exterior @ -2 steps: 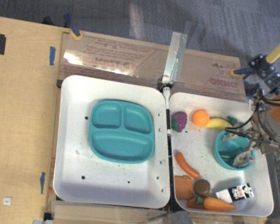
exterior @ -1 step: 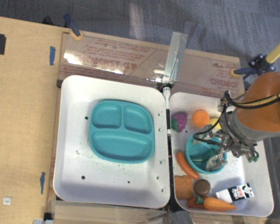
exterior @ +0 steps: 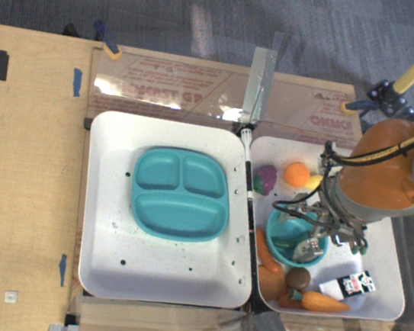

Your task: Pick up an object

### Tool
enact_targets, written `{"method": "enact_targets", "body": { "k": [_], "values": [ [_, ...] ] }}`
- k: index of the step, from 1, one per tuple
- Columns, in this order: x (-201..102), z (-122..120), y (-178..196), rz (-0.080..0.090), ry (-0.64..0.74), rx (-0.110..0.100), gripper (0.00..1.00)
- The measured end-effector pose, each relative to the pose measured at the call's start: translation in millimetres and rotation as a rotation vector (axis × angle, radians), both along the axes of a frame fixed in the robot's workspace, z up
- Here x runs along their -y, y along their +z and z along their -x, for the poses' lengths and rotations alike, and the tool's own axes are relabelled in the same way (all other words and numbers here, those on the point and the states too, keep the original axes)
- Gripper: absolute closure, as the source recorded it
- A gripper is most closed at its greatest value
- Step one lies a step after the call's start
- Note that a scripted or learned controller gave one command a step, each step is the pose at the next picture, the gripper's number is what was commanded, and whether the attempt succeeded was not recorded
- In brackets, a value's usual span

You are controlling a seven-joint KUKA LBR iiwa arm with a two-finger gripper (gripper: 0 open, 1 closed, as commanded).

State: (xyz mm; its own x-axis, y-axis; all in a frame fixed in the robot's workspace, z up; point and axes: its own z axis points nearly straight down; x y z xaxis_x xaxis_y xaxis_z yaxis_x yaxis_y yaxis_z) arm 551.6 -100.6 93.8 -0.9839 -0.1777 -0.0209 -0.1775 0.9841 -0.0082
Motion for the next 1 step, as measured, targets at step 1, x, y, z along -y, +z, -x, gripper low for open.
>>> {"method": "enact_targets", "body": {
  "k": [1],
  "values": [
    [7.8,44.6,0.3,-0.005,-0.189,0.007,0.0]
  ]
}}
